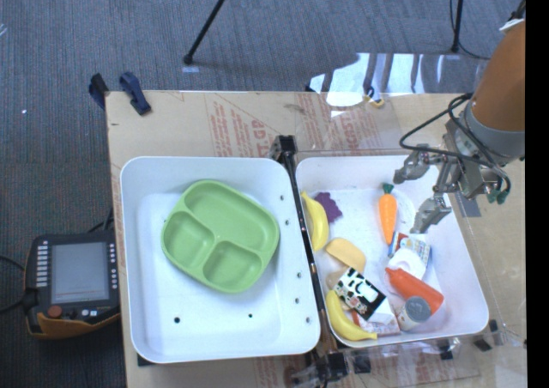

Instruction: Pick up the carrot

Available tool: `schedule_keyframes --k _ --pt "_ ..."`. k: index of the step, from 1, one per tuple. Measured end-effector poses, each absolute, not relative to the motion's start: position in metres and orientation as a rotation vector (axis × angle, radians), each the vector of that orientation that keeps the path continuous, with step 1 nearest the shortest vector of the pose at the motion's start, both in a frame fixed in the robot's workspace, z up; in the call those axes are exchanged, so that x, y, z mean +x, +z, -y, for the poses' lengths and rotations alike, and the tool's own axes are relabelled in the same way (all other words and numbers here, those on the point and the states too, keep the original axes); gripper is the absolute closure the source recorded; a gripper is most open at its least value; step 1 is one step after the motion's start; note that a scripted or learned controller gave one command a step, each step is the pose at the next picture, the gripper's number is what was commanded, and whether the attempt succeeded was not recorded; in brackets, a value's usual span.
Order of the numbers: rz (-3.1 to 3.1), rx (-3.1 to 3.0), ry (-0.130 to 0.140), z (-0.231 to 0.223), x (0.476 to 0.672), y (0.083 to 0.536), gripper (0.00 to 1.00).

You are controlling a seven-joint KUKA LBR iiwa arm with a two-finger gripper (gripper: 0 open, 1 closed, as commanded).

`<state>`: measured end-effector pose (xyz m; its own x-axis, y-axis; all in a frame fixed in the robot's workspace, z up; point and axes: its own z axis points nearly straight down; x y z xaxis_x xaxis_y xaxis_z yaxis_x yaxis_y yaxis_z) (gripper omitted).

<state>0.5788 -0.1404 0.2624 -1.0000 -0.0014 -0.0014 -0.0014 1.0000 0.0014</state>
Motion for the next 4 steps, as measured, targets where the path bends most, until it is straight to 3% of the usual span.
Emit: schedule_keyframes --k 1,2,3,4 --pt "-3.151 0.198 0.009 0.166 0.621 0.122 0.0" --pt "-3.086 0.594 0.002 0.183 0.63 0.087 0.0" --pt "-3.081 0.581 0.002 0.181 0.634 0.1 1.0" --pt "-2.928 1.113 0.002 0.187 0.629 0.174 1.0"
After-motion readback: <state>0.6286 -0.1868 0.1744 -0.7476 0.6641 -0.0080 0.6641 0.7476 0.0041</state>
